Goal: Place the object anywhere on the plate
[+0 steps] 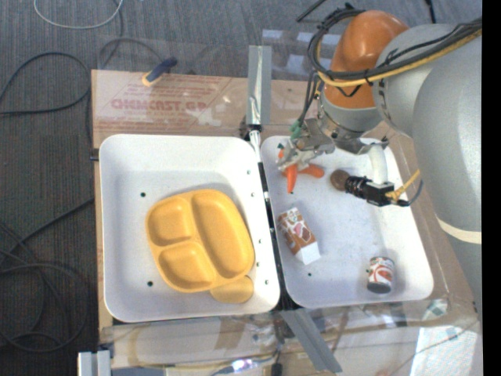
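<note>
A yellow divided plate [202, 240] lies in the left white bin [125, 163]. In the right bin [407, 257], an orange carrot-shaped object [292, 178] lies near the far left corner. My gripper [297, 155] is low over it, right at its upper end. I cannot make out whether the orange object is between the fingers. A small brown-and-white carton [298, 232] lies in the middle of the right bin, and a red-and-white can [380, 274] rests near its front right corner.
A small brown round thing [339, 180] lies right of the orange object. A yellow rounded piece [233, 291] pokes out under the plate's front edge. The ridge between the bins [268, 218] runs just left of the gripper. Cardboard [156, 104] lies behind the left bin.
</note>
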Motion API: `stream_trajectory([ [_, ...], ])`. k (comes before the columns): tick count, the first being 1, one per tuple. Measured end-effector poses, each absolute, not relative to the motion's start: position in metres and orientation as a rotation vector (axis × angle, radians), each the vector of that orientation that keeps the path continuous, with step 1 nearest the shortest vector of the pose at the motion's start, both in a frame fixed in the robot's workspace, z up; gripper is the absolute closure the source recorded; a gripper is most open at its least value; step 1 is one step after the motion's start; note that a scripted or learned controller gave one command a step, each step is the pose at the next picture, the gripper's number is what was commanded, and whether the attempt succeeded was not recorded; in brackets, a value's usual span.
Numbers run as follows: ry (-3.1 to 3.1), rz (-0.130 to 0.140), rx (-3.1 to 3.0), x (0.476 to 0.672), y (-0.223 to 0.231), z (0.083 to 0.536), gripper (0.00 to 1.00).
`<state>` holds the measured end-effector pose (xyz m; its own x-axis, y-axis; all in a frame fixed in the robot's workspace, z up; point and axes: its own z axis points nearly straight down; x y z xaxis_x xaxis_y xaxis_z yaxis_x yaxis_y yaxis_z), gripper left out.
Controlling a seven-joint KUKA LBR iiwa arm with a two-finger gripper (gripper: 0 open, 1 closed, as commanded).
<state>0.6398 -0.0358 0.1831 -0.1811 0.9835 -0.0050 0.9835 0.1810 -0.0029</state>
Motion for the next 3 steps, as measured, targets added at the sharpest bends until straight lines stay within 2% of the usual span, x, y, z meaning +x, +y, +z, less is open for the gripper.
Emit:
stream_trajectory([
  [1, 2.415, -0.004, 2.014, 0.55, 0.009, 0.183, 1.0],
  [2, 2.314, -0.006, 2.13, 0.532, 0.078, 0.188, 1.0],
  [3, 2.314, -0.006, 2.131, 0.532, 0.078, 0.188, 0.0],
])
